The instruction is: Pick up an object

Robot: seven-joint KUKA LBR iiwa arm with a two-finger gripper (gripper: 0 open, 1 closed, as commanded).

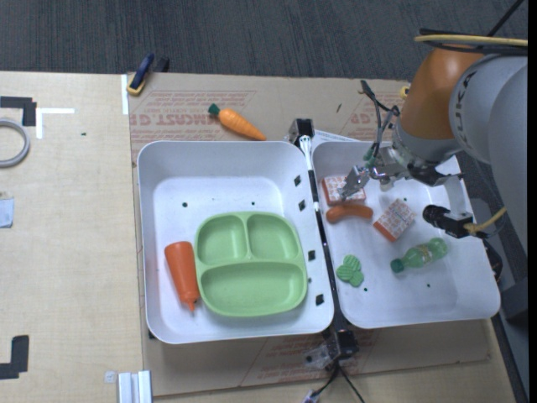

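the gripper (359,180) hung low over the far left part of the right bin (470,302), its tips at the near edge of a small red and white packet (336,188) and just above a sausage (348,213). whether the fingers were spread or closed could not be told, and nothing was seen held between them, so by my judgement the pick was not yet made; grasp and lift remained. other candidates lay in the same bin: a second red and white packet (394,220), a green bottle (419,255) and a small green leafy piece (351,270). the left bin (159,175) held a green divided plate (251,264) with a carrot (182,272) just beside it on the left. a second carrot (237,122) lay beyond the bins on cardboard (185,112). the cardboard bore red lettering, mirrored and not fully legible; print on both packets was too small to read.
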